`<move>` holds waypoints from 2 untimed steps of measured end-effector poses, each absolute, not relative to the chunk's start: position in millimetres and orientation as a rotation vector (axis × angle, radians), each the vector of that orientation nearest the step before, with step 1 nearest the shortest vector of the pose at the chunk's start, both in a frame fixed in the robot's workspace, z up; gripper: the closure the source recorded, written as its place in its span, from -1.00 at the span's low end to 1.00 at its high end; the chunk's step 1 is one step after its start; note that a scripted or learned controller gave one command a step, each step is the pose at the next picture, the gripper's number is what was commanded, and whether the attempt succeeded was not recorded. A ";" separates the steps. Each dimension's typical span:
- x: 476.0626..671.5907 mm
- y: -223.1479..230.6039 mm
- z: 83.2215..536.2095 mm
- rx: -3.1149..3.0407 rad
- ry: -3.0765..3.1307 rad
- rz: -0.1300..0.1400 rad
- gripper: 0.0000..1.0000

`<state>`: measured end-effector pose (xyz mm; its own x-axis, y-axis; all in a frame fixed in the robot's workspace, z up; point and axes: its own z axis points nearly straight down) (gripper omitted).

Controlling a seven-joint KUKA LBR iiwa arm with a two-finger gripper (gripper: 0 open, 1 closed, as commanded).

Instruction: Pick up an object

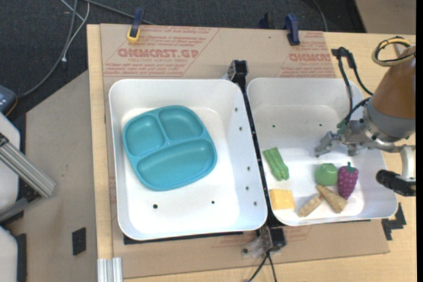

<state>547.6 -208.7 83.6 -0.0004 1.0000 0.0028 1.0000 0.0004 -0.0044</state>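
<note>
Hovered in the right-hand shallow white bin (pixel 291 92), fingers (pixel 325 144) of the grey two-finger gripper (pixel 337 145) spread apart, nothing between them. Sat just below: round green toy fruit (pixel 326 174), touching purple toy grape bunch (pixel 347 180). Lay nearby: green ridged pepper (pixel 276 163), yellow cheese block (pixel 282 199), two tan bread sticks (pixel 322 201). Rested in the left white bin (pixel 132 208): teal divided plastic plate (pixel 170 146).
</note>
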 end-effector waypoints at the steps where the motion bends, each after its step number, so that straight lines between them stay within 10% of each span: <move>1: 548.8 -209.2 96.4 -2.220 -2.221 -0.002 1.00; 2: 546.5 -214.2 159.5 -2.226 -2.226 -0.004 1.00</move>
<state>546.5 -214.2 159.5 -0.0001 1.0000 -0.0027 1.0000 0.0002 0.0066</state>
